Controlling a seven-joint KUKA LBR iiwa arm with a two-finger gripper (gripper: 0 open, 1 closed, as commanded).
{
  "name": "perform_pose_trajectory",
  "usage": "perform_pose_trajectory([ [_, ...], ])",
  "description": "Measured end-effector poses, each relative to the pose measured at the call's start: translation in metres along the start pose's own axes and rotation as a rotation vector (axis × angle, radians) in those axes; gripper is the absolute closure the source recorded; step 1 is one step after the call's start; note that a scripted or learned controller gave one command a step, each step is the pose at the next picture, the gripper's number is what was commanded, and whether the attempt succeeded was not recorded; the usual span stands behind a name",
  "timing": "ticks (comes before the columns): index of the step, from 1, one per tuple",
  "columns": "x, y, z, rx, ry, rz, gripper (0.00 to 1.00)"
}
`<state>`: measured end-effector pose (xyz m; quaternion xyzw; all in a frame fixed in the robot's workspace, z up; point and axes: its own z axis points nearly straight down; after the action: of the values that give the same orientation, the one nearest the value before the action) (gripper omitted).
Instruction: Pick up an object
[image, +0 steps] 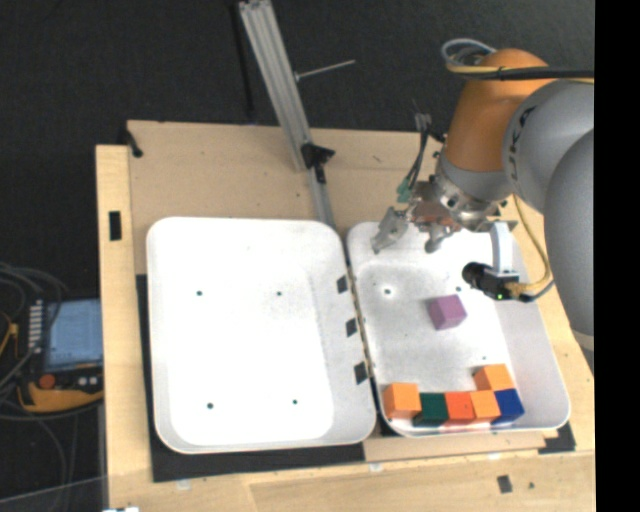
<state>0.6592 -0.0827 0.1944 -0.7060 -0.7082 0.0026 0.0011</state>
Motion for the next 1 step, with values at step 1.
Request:
perform_pose_trajectory([
  [1, -0.0089, 0.0039, 0.0587, -0.001, -0.001, 0.005, 0.0],
])
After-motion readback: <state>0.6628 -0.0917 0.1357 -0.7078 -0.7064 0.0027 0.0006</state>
